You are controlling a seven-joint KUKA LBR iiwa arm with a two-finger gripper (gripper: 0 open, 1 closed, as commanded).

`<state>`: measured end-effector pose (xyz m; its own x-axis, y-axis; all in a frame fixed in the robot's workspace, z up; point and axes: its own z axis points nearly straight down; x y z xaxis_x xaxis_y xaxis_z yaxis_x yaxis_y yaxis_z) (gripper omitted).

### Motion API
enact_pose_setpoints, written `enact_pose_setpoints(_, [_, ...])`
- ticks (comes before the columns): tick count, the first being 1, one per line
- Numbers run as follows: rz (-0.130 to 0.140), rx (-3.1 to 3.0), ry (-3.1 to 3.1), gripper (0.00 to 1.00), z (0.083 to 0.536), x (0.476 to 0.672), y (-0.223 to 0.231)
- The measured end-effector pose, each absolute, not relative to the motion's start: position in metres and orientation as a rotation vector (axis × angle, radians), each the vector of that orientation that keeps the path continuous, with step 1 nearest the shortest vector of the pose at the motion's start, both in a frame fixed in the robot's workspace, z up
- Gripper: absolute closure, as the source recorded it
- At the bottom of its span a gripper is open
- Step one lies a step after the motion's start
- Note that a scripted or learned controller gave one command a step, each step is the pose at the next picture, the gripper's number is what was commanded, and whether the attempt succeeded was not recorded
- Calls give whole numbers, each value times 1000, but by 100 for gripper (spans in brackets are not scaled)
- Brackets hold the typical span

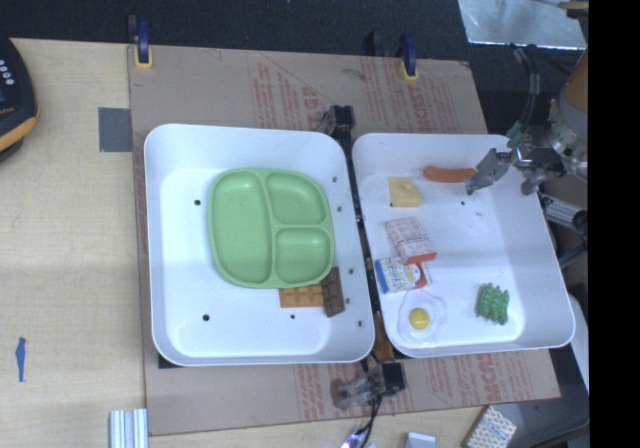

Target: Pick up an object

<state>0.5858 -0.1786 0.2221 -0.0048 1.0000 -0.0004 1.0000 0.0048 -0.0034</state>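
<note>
Right, gripper (483, 174) hangs at the right bin's (545, 236) far edge, fingers spread w/ nothing between, just beside the small orange sausage (448, 174). Looks light, smooth, prob. hard plastic, so may roll; I'd pinch it across the middle.

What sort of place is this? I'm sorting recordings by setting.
Likely a robot lab bench for grasping trials: two white bins on clamped cardboard, toy food like a fried egg, and a gripper over the right bin.
</note>
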Motion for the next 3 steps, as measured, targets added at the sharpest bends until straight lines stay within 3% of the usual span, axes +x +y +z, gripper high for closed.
enact_pose_setpoints(1, [10, -2202, -2222, 0, 145, 532, -116])
enact_pose_setpoints(2, [-14, -2219, -2235, 0, 95, 571, -120])
enact_pose_setpoints(3, [-5, -2217, -2232, 0, 93, 644, -119])
